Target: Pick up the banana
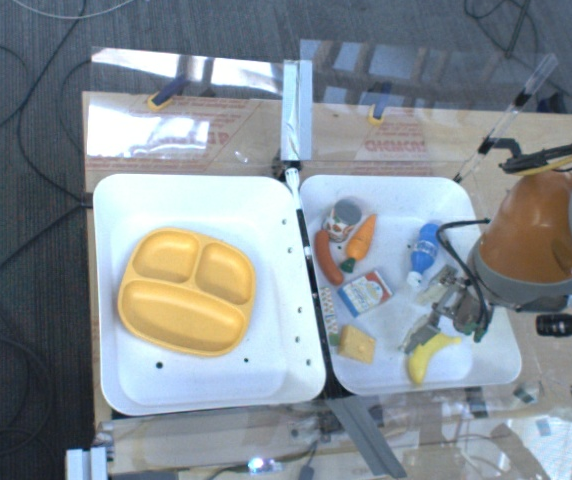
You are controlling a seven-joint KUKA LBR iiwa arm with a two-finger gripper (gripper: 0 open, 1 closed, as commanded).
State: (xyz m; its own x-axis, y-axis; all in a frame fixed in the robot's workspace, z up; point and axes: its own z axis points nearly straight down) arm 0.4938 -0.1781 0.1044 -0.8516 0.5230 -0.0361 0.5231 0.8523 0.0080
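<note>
Banana (428, 356): lying near the front right corner of the right bin (486, 368).
Gripper (436, 326): lowered directly above the banana's upper end; finger state cannot be told.
Left bin (126, 198): holds yellow divided tray (187, 290).

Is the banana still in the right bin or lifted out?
In the bin. The banana lies on the right bin's floor near the front corner, with the hand just above it.
</note>
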